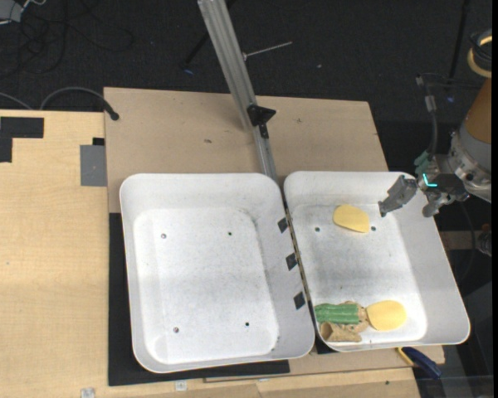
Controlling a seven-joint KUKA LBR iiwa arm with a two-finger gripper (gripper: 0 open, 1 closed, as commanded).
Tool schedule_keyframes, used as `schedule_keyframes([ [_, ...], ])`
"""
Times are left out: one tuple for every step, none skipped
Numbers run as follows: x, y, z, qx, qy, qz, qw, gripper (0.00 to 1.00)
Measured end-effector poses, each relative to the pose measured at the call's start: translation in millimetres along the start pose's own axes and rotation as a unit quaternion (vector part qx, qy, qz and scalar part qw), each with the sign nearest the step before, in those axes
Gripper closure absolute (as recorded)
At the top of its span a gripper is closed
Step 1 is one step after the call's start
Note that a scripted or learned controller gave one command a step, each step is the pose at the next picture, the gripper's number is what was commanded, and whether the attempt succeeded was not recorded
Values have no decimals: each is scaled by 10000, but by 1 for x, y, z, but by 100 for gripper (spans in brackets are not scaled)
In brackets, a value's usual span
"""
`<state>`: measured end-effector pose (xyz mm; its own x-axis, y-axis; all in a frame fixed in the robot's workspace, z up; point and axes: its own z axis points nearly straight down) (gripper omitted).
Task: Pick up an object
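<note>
Camera view: gripper (412,199) hangs over the right bin's (448,293) far right corner, fingers spread apart, nothing between them. Nearest target is the yellow piece (352,219), lying just beside the fingers toward the bin's far middle. I'd centre over it, drop straight down and close across its narrow axis.

Other candidates sit at the near edge: green toy (337,313), tan object (344,331), second yellow piece (387,314), all touching, so cluttered. Left bin (141,197) adjoins. Nothing blocks the near target.
</note>
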<state>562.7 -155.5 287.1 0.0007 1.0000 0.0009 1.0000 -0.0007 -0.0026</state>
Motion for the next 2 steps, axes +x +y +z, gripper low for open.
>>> schedule_keyframes([
  [2,-1,65,33,7,-3,10000,0],
  [1,-3,109,27,6,0,10000,0],
])
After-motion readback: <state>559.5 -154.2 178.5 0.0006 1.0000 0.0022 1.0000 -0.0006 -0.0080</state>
